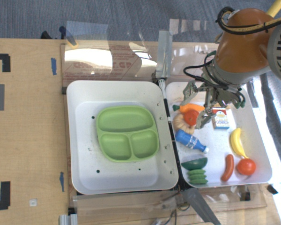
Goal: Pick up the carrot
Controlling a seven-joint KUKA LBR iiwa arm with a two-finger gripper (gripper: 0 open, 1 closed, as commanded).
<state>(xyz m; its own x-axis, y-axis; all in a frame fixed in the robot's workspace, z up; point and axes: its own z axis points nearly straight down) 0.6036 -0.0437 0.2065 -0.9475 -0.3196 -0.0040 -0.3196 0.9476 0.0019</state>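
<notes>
One claw (207, 112) crowds carrot (191, 108) near bin wall (167, 108).

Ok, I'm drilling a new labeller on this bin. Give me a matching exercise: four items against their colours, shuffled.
Items:
1. banana
2. bottle
3. divided plate
4. carrot

Colours:
A. blue
B. orange
C. yellow
D. light green

Pairs: 1-C, 2-A, 3-D, 4-B

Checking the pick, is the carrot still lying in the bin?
Yes: the carrot lies in the right bin, under the hand.
</notes>
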